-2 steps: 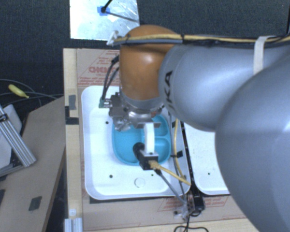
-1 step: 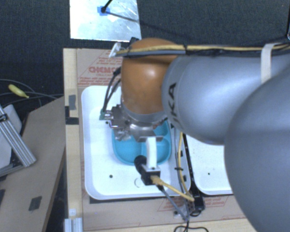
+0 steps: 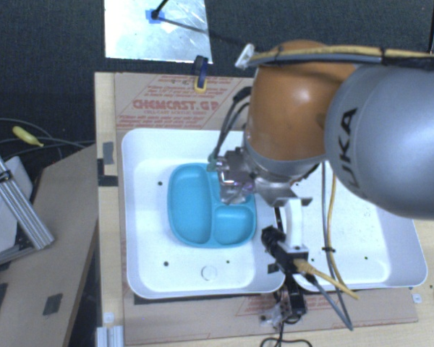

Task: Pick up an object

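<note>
You are looking down at two shallow white bins side by side; the left bin (image 3: 148, 215) holds a blue divided tray (image 3: 202, 208), which lies near the bin's centre, flat on the floor, its two-compartment end toward 5 o'clock. The arm (image 3: 362, 121) comes in from 3 o'clock, its orange band (image 3: 293, 100) above the wrist covering much of the seam between the bins; the gripper (image 3: 233, 186) sits at the tray's 2 o'clock edge, low over the rim, seemingly touching or just above the blue plastic. You cannot tell how the end effector stands, since the wrist hides it from above; nothing shows between it and the tray to prove a hold. The right bin (image 3: 390, 259) lies at 3 o'clock of the tray, largely under the arm; cables (image 3: 325, 215) hang across it.
</note>
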`<control>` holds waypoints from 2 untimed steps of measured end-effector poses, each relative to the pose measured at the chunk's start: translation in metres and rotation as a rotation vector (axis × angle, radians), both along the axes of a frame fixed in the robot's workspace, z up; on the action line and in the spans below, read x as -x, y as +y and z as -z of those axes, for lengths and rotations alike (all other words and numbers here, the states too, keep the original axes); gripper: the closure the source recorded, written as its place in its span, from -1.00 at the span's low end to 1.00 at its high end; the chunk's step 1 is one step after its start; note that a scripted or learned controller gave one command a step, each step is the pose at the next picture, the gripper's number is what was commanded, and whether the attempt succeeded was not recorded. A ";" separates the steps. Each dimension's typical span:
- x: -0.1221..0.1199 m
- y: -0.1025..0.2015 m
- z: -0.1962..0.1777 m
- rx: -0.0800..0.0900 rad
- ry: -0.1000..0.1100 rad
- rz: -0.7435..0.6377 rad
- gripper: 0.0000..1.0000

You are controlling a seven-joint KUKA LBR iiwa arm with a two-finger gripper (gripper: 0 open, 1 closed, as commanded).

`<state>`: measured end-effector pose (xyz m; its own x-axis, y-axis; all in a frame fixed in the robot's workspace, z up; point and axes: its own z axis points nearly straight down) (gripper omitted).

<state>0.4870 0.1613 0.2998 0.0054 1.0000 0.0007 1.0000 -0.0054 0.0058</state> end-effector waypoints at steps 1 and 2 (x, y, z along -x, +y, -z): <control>-0.005 -0.033 -0.231 -0.006 -0.015 -0.008 1.00; 0.002 0.024 -0.145 0.001 0.011 -0.014 1.00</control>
